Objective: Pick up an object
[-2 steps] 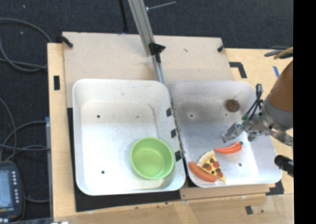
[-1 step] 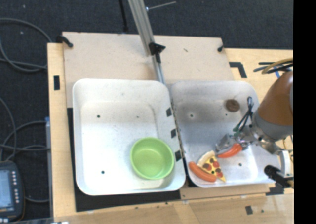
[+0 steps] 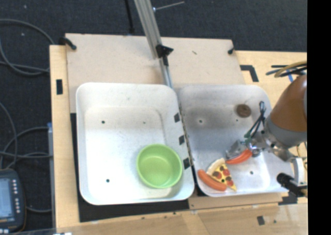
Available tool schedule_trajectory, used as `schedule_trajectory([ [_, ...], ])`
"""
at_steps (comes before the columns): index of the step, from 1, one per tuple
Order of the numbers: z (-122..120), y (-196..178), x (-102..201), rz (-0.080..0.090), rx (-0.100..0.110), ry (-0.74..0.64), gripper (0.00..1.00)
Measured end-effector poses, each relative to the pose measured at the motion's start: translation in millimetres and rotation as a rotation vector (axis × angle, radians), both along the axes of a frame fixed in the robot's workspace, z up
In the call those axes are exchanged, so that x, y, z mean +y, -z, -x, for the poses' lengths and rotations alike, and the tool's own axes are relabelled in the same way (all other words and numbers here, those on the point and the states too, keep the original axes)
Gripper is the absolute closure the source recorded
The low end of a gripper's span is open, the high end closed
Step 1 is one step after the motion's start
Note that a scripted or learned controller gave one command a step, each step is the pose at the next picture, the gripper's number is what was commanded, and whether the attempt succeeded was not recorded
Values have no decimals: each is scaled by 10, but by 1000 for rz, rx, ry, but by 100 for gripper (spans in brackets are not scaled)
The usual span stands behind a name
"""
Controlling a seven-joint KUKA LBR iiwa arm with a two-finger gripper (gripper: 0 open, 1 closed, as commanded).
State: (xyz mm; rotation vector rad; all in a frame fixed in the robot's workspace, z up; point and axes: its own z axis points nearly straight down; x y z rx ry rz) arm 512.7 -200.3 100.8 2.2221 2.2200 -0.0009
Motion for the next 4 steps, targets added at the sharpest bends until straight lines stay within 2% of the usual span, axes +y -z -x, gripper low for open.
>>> schedule_trajectory([
  [1, -12, -111, -5, -1, -4, 3, 100],
  [2, -11, -544, -17, 1, -6, -4, 100],
  [3, 33, -1158, -71, 3, -9, -4, 100],
  [4, 22, -1164, -75, 0, -3, -6, 100],
])
